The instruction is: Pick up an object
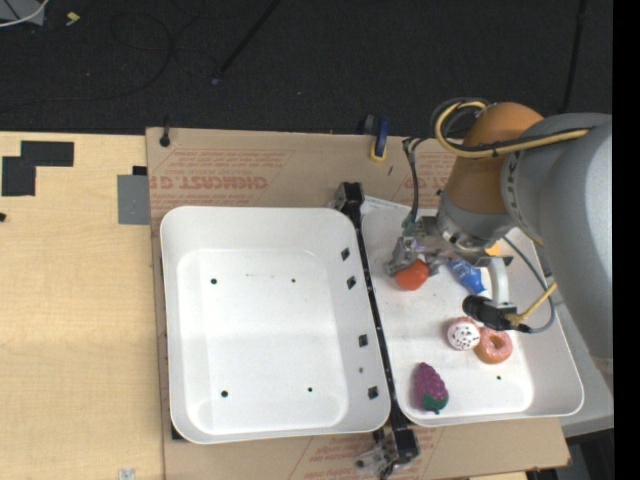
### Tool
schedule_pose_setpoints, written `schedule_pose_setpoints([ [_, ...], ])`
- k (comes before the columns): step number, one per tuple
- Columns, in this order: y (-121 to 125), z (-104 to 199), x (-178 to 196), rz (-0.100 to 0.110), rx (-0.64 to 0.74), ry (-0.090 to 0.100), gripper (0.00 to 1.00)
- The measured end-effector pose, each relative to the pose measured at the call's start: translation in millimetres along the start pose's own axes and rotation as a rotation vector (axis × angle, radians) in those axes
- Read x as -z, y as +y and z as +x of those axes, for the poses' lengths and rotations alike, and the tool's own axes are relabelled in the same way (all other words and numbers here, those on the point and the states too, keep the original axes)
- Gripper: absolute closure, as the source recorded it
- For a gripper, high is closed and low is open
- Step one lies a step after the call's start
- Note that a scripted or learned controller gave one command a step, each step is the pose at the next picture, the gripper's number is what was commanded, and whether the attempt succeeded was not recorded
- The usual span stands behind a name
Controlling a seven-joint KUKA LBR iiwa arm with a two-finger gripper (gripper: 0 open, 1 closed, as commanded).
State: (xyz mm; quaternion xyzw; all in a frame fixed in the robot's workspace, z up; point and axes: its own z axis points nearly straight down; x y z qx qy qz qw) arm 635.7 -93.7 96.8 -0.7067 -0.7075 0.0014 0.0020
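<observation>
Reaching into the right bin (pixel 560 393) near its upper left corner, the gripper (pixel 410 260) sits over an orange-red ball (pixel 411 277); how wide its fingers stand cannot be told. A blue object (pixel 467 274) lies just right of it. Lower down lie a speckled white ball (pixel 462 335) touching a pink ring (pixel 495 347), and a purple grape cluster (pixel 431 386) by the divider. Left bin (pixel 185 268) offers open floor. Printing on the cardboard (pixel 220 181) is upside down and unclear.
</observation>
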Motion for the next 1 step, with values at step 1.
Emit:
schedule_pose_setpoints([
  [1, 9.2, 72.8, 103.2, -0.01, 0.005, 0.001, 1.0],
])
